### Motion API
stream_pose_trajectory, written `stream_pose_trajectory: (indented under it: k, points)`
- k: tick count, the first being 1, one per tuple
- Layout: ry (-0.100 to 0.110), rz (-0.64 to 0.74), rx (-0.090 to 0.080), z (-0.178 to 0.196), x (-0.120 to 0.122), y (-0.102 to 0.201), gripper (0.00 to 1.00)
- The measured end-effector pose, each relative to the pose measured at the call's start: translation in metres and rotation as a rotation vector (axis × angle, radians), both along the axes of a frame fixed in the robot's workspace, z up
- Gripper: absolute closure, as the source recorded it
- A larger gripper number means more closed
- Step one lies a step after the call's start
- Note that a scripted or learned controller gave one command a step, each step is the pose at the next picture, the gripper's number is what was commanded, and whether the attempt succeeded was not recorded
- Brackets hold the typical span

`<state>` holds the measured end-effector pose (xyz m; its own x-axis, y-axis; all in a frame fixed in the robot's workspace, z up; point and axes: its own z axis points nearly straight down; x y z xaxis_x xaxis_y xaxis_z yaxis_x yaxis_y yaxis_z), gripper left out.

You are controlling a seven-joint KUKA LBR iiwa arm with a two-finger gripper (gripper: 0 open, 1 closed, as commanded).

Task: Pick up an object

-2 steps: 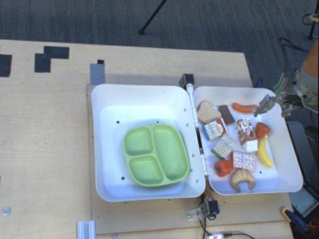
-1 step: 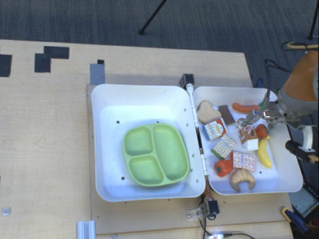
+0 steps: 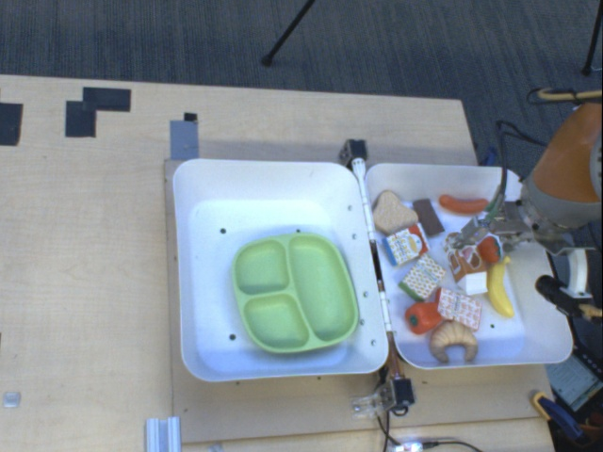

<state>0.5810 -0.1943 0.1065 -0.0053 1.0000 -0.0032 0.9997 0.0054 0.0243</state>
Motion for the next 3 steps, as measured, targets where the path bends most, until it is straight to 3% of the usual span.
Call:
stream_pose_trajectory:
  k: [1,2,3]
  points:
    - [-0.017,-0.001,-0.015,0.015,0.003,-0.005,1.00]
    - [0.020,0.001,0.004,0.031,0.056,0.062,1.00]
    - [0.018,0.007,0.002,0.042,0.057,0.062,1.00]
